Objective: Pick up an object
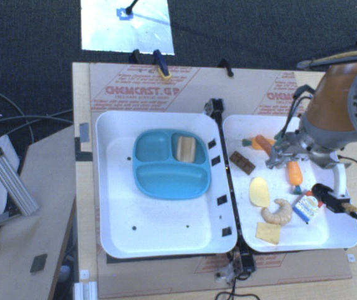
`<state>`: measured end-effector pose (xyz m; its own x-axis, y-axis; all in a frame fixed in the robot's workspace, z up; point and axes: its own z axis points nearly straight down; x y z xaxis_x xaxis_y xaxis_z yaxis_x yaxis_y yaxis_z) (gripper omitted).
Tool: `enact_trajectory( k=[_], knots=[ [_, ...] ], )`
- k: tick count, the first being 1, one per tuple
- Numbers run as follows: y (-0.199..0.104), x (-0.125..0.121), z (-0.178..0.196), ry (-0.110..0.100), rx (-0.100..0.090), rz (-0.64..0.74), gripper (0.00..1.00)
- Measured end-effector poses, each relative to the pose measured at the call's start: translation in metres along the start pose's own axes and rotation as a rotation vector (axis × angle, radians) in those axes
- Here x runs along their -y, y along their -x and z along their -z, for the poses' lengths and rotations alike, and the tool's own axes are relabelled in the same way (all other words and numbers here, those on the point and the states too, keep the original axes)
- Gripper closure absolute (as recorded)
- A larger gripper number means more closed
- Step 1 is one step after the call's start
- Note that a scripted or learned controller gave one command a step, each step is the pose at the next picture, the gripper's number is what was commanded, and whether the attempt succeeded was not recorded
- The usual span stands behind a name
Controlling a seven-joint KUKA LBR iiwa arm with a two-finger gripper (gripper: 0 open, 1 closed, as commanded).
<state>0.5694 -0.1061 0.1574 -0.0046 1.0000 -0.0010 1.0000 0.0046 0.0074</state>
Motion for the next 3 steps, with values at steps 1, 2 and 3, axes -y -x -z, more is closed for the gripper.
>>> enact_trajectory(
  k=[1,2,3],
  knots=[
    [-0.004,-0.009,0.061,0.001,0.0,0.001,1.0],
    [-0.004,-0.01,0.067,-0.005,-0.001,0.001,1.0],
    [-0.057,0.012,0.077,-0.007,-0.003,0.005,1.0]
  ],
)
